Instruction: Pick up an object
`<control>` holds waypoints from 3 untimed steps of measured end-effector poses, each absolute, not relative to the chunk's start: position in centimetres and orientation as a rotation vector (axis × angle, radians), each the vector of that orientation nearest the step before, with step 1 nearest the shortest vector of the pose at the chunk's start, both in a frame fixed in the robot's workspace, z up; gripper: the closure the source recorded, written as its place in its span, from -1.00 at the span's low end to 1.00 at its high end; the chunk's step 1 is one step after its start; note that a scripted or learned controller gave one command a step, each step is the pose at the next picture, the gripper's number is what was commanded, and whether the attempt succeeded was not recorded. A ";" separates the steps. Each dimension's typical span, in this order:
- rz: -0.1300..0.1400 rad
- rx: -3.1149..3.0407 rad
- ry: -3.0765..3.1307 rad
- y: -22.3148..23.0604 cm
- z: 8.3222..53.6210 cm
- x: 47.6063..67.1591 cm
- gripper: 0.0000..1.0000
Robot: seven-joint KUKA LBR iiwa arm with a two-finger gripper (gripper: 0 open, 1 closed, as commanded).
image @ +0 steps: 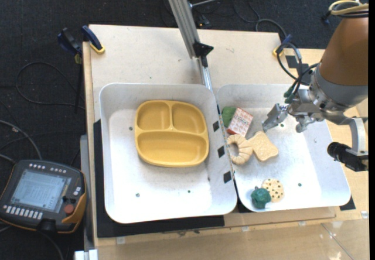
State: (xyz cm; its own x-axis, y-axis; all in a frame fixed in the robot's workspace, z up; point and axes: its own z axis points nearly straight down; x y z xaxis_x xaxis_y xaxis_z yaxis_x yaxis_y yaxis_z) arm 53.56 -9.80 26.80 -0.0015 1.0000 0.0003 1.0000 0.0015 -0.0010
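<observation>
The right bin (316,177) holds several toy foods. A red-and-white packet (241,120) and a green piece (227,115) lie at its left wall. A tan pastry (238,149) touches a slice of toast (264,147) near the middle. At the front edge sit a chocolate-chip cookie (273,189) and a green broccoli piece (260,197). My gripper (287,122) hangs over the back of this bin, up and right of the toast. It is open, with nothing between its fingers. A yellow divided plate (171,133) lies in the left bin (117,182).
A slanted aluminium bar (183,13) runs down to the seam between the bins. A teach pendant (41,193) lies off the bench at lower left. Clamps (92,40) grip the bench's back corners. A black fitting (345,156) sits at the right bin's right edge.
</observation>
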 end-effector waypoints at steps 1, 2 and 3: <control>0.000 -2.220 -2.222 -9.8 26.8 53.6 -1.00; 0.007 -2.218 -2.217 -9.4 20.4 53.7 -1.00; 0.005 -2.220 -2.218 -9.6 16.0 53.8 -1.00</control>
